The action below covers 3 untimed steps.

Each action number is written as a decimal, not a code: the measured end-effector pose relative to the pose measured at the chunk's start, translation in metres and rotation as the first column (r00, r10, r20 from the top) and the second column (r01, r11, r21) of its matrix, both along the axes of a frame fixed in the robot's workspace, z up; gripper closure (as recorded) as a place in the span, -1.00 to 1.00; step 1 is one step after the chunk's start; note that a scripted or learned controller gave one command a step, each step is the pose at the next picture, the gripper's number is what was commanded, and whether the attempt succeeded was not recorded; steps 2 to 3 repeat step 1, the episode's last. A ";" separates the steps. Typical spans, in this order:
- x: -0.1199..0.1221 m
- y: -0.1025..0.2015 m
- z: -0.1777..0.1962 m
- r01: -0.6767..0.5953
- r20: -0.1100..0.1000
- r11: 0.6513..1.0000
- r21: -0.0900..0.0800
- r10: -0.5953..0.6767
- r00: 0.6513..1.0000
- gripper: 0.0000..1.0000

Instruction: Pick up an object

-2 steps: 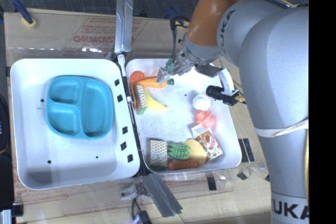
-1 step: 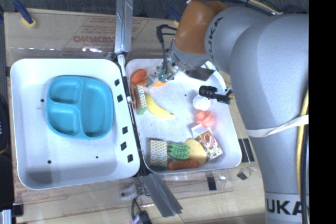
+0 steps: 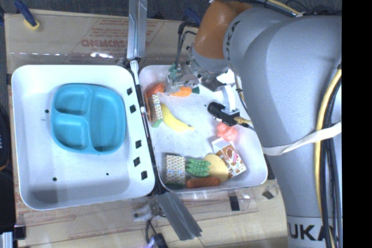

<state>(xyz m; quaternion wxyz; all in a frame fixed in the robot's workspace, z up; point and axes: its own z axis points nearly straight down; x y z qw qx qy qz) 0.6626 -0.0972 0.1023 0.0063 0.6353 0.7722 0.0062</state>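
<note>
Orange plastic carrot (image 3: 182, 92) lies at the far end of the right white bin (image 3: 251, 178), just beyond the yellow banana (image 3: 174, 119), with the pincer (image 3: 177, 79) low over it, grip state unclear, so a straight, centred descent seems wisest before closing.

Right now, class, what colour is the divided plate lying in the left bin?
Light blue. The divided plate shows plainly in the camera view, inside the white left bin.

glossy plastic tray (image 3: 88, 117), smooth white bins (image 3: 29, 142)
</note>
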 end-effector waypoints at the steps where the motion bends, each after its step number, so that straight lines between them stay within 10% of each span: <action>1: -0.017 -0.001 -0.010 -0.265 -0.021 0.964 0.000 0.265 0.964 -1.00; 3: -0.017 -0.001 -0.010 -0.265 -0.021 0.964 0.000 0.265 0.964 -1.00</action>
